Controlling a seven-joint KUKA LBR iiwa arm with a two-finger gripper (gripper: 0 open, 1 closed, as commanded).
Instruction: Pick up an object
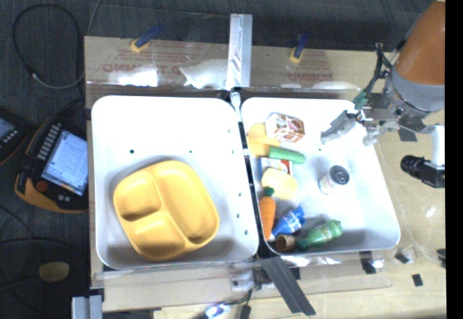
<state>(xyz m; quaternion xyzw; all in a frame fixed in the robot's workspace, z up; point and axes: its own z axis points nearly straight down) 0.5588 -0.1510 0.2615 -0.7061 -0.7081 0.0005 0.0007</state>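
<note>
My gripper (346, 137) hangs over the upper right part of the right bin (376, 194), open, with nothing between its fingers. Below it and slightly left stands a small round can (334, 179) with a dark top, apart from the fingers. Along the bin's left side lie a white packet with red print (286, 127), a yellow piece (259, 142), a green stick (286, 155), a pale yellow block (278, 184), an orange carrot (267, 215), a blue wrapper (289, 221) and a green bottle (318, 233).
The left bin (116, 122) holds a yellow divided tray (165, 207). A metal divider (248, 180) separates the bins. Cardboard with clamps (181, 57) lies behind them. A handheld pendant (58, 162) rests on the floor at left.
</note>
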